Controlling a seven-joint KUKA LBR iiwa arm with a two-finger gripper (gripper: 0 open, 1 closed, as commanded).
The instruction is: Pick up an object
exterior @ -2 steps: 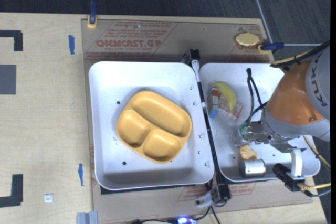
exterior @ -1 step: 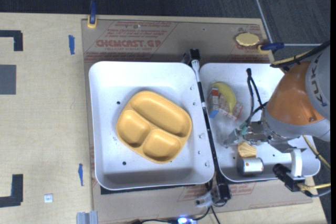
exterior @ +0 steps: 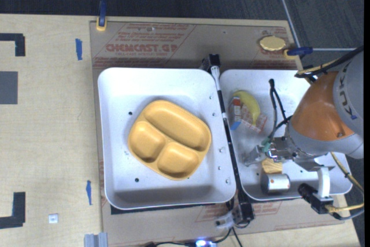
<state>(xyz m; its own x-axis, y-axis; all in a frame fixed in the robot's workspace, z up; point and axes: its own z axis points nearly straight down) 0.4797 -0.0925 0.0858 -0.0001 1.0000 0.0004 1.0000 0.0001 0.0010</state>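
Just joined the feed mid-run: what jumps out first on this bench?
A big yellow tray with three hollows lies in the left bin. In the right bin, the arm with its orange band hangs over a clutter of small items, with a banana near the far side.

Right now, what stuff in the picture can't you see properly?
- Gripper, camera view: the grey and orange arm covers most of it, so its state is unclear.
- Right bin: its far right side is hidden under the arm.
- Yellow item in a clear wrapper: glare blurs what it is.
- Small things near the gripper: too tiny to name.
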